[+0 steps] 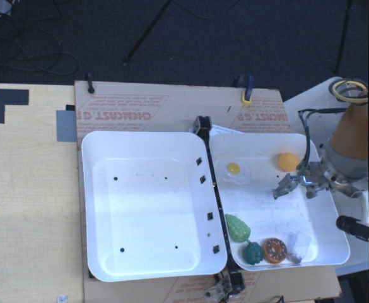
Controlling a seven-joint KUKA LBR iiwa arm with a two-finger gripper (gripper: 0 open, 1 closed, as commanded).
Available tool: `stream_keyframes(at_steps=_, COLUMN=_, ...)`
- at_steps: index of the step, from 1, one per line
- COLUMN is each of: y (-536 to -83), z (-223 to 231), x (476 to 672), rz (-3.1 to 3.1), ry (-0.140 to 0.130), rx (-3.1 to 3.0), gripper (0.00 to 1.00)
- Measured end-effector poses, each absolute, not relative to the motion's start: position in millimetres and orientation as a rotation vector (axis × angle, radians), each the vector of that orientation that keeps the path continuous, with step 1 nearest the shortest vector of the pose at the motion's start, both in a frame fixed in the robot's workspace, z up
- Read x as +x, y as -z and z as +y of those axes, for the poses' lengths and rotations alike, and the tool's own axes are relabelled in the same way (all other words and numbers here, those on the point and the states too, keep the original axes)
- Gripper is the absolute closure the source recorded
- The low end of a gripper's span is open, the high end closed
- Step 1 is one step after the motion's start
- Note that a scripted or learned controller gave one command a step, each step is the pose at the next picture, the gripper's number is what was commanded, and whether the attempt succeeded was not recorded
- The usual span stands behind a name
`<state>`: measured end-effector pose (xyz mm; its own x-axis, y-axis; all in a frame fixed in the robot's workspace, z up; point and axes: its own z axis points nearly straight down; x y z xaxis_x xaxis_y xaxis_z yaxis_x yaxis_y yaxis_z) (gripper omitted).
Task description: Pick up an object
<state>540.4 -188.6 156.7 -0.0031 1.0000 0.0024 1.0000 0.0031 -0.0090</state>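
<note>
The right bin [335, 257] holds several small objects. An orange ball [288, 162] lies near its far right wall, and a fried-egg toy [233, 169] sits far left. Along the near edge are a green leafy piece [237, 227], a teal lump [253, 253], a brown sprinkled donut [274, 250] and a pale clear piece [299, 243]. My gripper [298, 189] hangs over the bin's right side, just below the orange ball and apart from it. Its fingers are open with nothing between them.
The left white bin [89, 169] sits beside the right one, separated by a black divider with clips [209, 188]. Both rest on a cardboard sheet [140, 109]. The arm's orange band [354, 131] and cables stand at the right edge.
</note>
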Motion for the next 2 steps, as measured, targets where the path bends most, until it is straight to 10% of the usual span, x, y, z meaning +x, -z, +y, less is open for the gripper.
stream_keyframes(at_steps=1, y=-84, z=-179, x=606.4, rz=-2.224, ry=-0.001, rx=-2.217, gripper=0.00)
stream_keyframes(at_steps=2, y=-88, z=-114, x=625.9, rz=-2.227, ry=0.003, rx=-2.214, gripper=0.00)
